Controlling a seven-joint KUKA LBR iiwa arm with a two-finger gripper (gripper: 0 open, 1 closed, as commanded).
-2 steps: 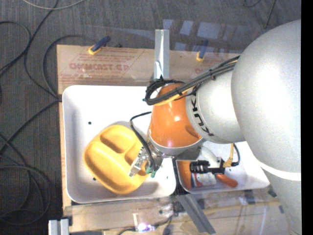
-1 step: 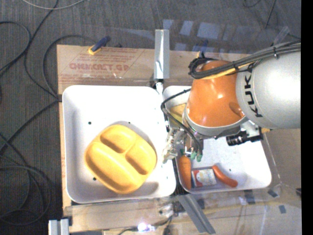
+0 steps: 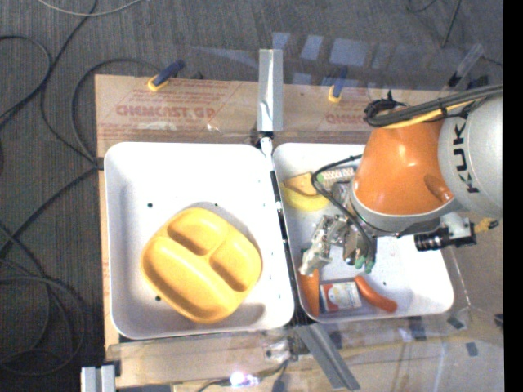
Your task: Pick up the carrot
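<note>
Orange-banded arm (image 3: 404, 178) over right bin (image 3: 441, 296), pincer (image 3: 331, 247) low above carrot (image 3: 308, 288), grip state unclear

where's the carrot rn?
In the camera view, the carrot lies in the right bin, at its front left corner, against the left wall, just below the hand and left of a small orange-and-white packet.
</note>
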